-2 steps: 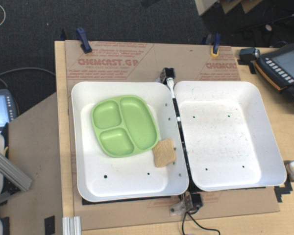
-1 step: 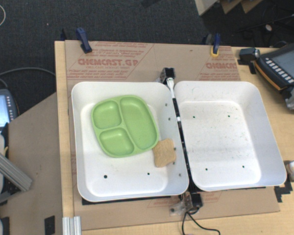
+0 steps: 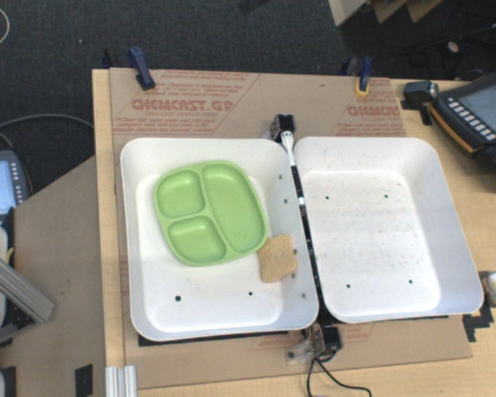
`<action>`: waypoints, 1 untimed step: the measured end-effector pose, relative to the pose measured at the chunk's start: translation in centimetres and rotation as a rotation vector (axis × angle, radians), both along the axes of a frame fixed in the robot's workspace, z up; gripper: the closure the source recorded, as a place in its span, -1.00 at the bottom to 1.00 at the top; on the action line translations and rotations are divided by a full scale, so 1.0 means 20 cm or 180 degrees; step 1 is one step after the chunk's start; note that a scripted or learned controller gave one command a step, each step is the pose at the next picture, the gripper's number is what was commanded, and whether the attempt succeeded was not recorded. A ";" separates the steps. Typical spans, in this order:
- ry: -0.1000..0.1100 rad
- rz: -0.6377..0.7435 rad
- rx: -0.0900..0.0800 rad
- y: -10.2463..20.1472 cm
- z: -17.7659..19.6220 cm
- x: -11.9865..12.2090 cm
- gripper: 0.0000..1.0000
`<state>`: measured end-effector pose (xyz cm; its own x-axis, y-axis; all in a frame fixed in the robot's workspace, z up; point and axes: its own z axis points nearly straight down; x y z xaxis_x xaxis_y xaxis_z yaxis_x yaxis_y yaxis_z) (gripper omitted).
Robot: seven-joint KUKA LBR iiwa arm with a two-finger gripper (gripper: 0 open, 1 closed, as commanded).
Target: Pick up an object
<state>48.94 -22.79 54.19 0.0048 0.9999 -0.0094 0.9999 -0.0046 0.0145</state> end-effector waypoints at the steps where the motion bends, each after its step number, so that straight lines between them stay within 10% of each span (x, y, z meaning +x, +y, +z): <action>1: 0.0079 0.0010 0.0043 0.02 -0.61 -0.06 1.00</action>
